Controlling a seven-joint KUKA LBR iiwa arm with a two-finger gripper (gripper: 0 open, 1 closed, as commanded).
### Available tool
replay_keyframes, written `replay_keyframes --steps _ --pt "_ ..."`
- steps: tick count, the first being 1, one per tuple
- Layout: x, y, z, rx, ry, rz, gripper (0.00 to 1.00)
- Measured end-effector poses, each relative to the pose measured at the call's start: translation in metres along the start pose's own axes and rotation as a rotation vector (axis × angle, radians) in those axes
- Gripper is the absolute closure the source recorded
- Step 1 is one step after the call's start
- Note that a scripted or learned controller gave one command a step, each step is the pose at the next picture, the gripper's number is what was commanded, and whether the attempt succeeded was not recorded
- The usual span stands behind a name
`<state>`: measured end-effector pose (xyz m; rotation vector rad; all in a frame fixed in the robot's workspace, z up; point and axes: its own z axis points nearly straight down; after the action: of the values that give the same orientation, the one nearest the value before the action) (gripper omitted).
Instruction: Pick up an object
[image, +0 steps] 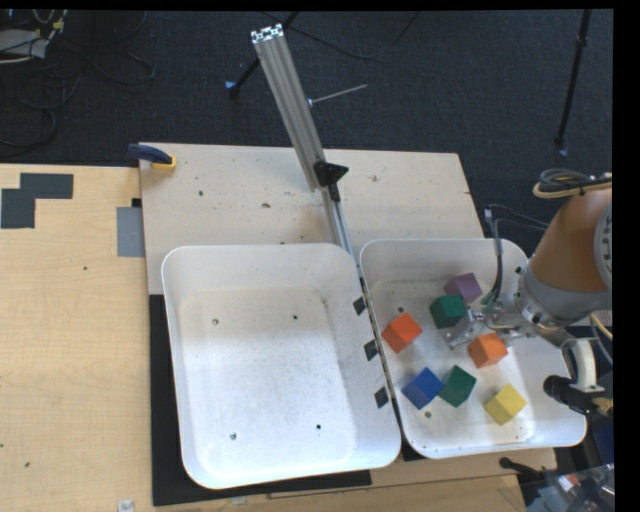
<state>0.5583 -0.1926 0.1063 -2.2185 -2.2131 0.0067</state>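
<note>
In the right bin (560, 432), at the right of the frame, the hand (468, 326) hangs low among the cubes, between a green cube (446, 310) and an orange cube (488, 350), with a purple cube (463, 288) just above; whether it is open or closed cannot be told, and no cube shows between its fingers. Another orange cube (402, 331), a blue cube (423, 387), a dark green cube (459, 385) and a yellow cube (505, 403) lie loose nearby. To do this step well, the hand should probably centre squarely over one cube, most likely the nearer orange cube, keeping clear of its neighbours, close across flat faces, then lift straight up.
</note>
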Motion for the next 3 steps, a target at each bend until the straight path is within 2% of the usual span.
replay_keyframes --steps 1,3 --pt "-0.002 0.001 -0.014 -0.004 -0.001 0.006 1.00" --pt "-0.005 -0.003 -0.123 -0.012 -0.004 -0.003 1.00"
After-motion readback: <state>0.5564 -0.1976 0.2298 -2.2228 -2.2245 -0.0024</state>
